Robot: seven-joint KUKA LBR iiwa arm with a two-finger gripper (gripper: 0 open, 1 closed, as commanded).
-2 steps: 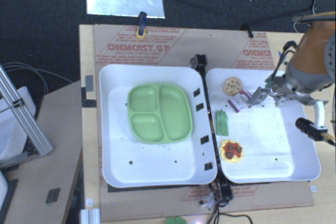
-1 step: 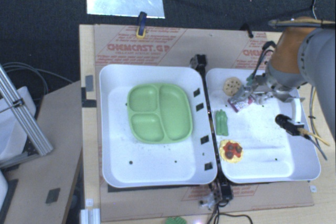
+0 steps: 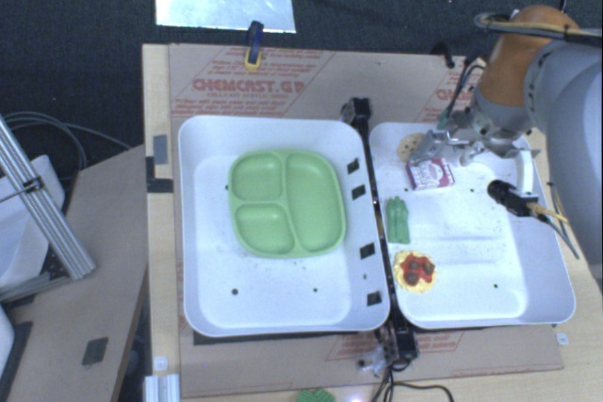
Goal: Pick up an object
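Nearest my camera, low in the right bin (image 3: 542,297), sits a round red-and-yellow toy (image 3: 415,269), with a green toy (image 3: 398,220) just above it against the divider. From my remote seat I judge the red-and-white packet (image 3: 431,173) the likeliest target: it lies flat at the bin's far end, touching or just under the gripper (image 3: 450,142), its long axis roughly left to right; I cannot tell the gripper's state. Both white bins rest on a cardboard-covered counter (image 3: 283,82) over dark carpet; the left bin holds a green divided plate (image 3: 286,202).
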